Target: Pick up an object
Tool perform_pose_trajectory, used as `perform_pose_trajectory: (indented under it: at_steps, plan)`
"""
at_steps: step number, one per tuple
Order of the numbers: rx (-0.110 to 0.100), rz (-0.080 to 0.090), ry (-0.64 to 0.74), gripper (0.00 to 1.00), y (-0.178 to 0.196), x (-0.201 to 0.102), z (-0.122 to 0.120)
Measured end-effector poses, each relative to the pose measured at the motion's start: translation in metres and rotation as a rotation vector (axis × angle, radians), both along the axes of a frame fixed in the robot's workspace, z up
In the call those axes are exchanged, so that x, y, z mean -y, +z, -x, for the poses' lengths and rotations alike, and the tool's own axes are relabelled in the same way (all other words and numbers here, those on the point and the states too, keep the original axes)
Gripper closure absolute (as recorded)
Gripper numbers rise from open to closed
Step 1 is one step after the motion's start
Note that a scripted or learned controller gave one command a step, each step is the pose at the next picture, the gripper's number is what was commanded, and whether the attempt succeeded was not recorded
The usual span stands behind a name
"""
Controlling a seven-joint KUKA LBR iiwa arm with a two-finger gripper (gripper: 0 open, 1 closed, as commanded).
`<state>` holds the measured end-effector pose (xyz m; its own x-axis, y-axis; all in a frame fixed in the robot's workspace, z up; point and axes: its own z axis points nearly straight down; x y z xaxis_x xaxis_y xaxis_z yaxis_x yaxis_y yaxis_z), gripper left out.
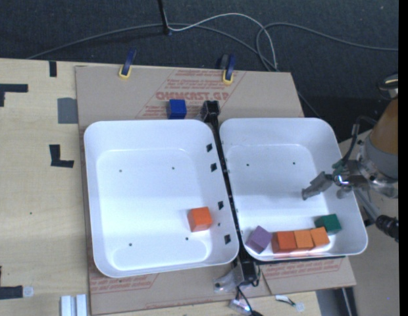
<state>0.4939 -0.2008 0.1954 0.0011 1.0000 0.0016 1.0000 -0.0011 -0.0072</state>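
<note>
My gripper [316, 186] reaches in from the right and hangs over the right bin [276, 133], near its right wall. Nothing shows in its grasp. Below it, along the bin's front wall, lie a green block [330, 224], a row of three orange blocks [301, 240] and a purple block [258, 239]. The green block is the nearest, a short way in front of the gripper. In the left bin [125, 137] a single orange block [200, 218] rests near the front right corner.
A blue block [177, 108] sits on the cardboard sheet behind the bins, next to a black clip [210, 110] at the bins' shared edge. Cables run across the dark floor at the back.
</note>
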Motion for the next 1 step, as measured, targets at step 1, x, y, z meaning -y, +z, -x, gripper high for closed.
perform_pose_trajectory:
  at_steps: [1]
  plan:
    - [0.007,0.002,0.001,0.00,0.0032,-0.0001,-0.0017]
